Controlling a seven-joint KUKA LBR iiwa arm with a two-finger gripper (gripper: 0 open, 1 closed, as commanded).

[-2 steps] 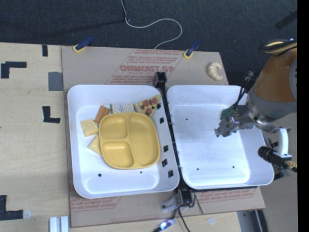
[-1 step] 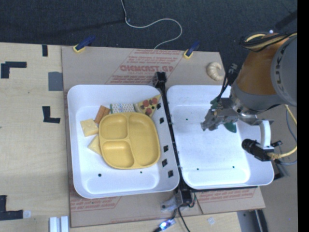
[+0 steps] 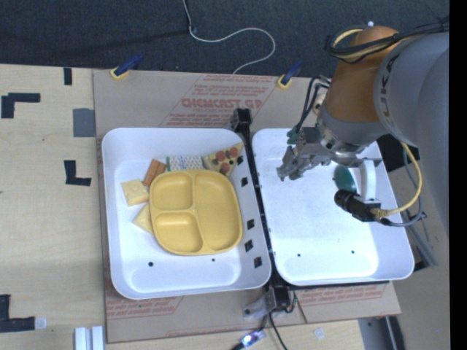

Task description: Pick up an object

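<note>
Fingers (image 3: 286, 170) hang over the right bin (image 3: 328, 261), pointing down toward its upper left floor; whether they are parted or closed cannot be told, and nothing is visible between them. Just beside them, toward the arm, a teal object (image 3: 346, 177) lies partly hidden under the wrist. Across the divider, well apart from the fingers, the left bin (image 3: 120, 195) holds a yellow divided plate (image 3: 195, 211). Flat tan pieces (image 3: 136, 192) and a patterned item (image 3: 224, 158) lie tucked around the plate's far edges. Both bins sit on a cardboard sheet (image 3: 211, 100) covering the worktop (image 3: 44, 217).
</note>
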